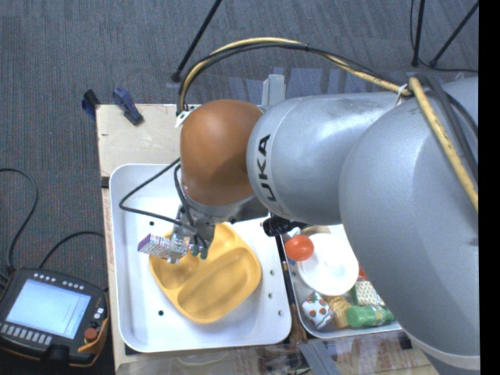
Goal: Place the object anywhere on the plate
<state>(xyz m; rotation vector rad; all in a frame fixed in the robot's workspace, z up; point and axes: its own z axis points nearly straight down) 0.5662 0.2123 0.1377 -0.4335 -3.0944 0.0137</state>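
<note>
Your big grey arm (pixel 351 186) with its orange band (pixel 219 151) reaches in from the right across the wooden desk (pixel 137 135), over the left shallow white bin (pixel 129 287). In that bin lies the yellow two-compartment plastic plate (pixel 215 280). The right white bin (pixel 312 326) holds a red tomato-like ball (pixel 298 248), a white dish (pixel 332 268) and a green piece (pixel 367 316). At the plate's upper left edge your hand (pixel 187 247) is clamped on the small purple-and-white box (pixel 158 245), which juts left over the rim.

Teach pendant (pixel 48 316) bottom left — tomato (pixel 298 248) (right bin (pixel 312 328))
</note>
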